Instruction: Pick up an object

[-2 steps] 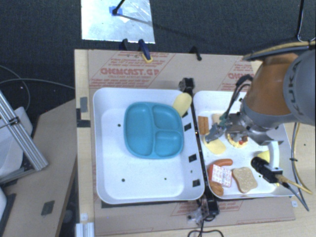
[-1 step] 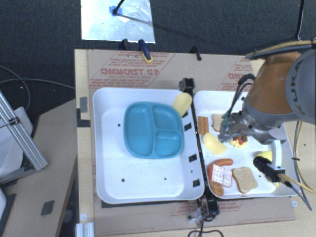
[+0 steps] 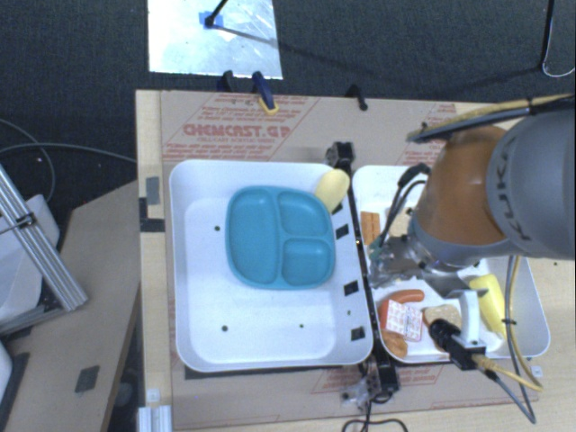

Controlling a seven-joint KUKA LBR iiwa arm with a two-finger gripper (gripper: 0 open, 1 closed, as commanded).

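The gripper (image 3: 385, 261) is seen low over the right bin (image 3: 389, 187), close to that bin's left wall, at the end of the grey arm (image 3: 526, 196), whose orange band (image 3: 459, 192) covers much of the bin behind it. How far the gripper is spread cannot be told from this angle, and nothing can be seen held in it. Several things that could be picked up are found around it. A red sausage (image 3: 403, 297) lies just below the gripper in the picture, toward the near edge of the bin, and no contact between the two can be made out. A red and white packet (image 3: 403, 322) is placed directly beyond the sausage on the same side, touching it or nearly so. A slice of bread (image 3: 441, 314) is set to the right of the packet, farther from the gripper. A yellow banana (image 3: 490, 297) is seen well to the gripper's right, partly hidden by the robot's own parts. An orange stick (image 3: 370, 227) lies just above the gripper in the picture, along the left wall of the right bin. To the gripper's left, across the wall between the bins, the left bin (image 3: 261, 336) is occupied by a blue divided plate (image 3: 279, 238), well apart from the gripper. A pale yellow piece (image 3: 331, 187) rests at that bin's far right corner, up and to the left of the gripper, beside the plate's corner.
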